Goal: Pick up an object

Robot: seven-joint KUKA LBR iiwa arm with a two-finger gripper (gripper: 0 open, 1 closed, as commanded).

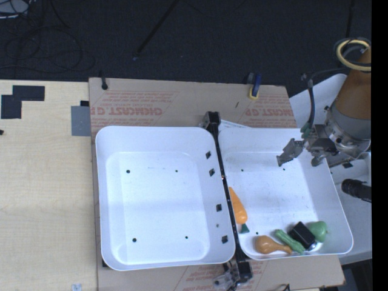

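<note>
Two shallow white plastic bins sit side by side on a brown cardboard sheet (182,105), joined along a black clip strip (221,187) that runs down the seam between them. The left-hand white bin (106,162) presents an unobstructed floor from wall to wall. The right-hand white bin (342,223) has its far half and centre open, while its contents lie crowded toward the near edge.

An orange carrot-shaped toy (237,207) lies against the seam-side wall, with a small dark green piece (244,228) just beside its near end. Along the near wall lie a tan pear-shaped toy (268,244), a green elongated toy (290,240), a black rectangular block (302,234) resting over the green toy, and a rounded green toy (317,228) close to the near right corner. These four lie touching or nearly so.

The grey arm with orange band (354,93) enters from the right, its wrist over the far right rim of the right-hand bin. The two-finger gripper (303,153) hangs above the far right part of that bin's floor, well apart from the toys; its fingers stand spread, with nothing between them.
</note>
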